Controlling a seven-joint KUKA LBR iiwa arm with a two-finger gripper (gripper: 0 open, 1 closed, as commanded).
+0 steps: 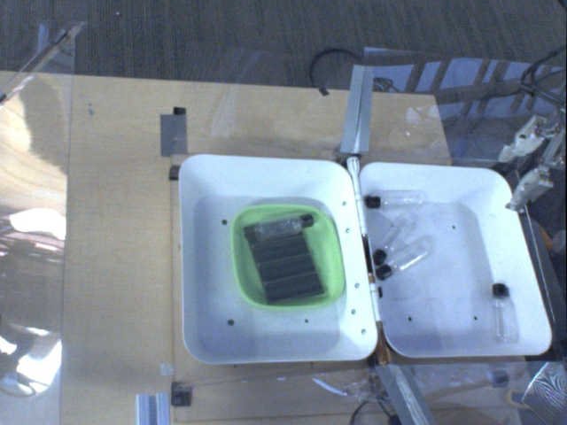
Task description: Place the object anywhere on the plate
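Observation:
A green plate (243, 264) lies in the left white bin (199, 237). On it rests a dark ridged block (285, 268). A clear vial with a black cap (279, 228) lies across the plate's far side, touching the block's far end. My gripper (535, 162) shows as pale metal parts at the right edge, over the far right corner of the right bin (461, 326). It is well away from the plate, and nothing can be seen in it.
Several clear black-capped vials lie loose in the right bin: one at the far left (399, 200), two near the left wall (406, 255), one at the near right (502, 315). A metal bracket (356, 113) stands behind the bins' shared edge.

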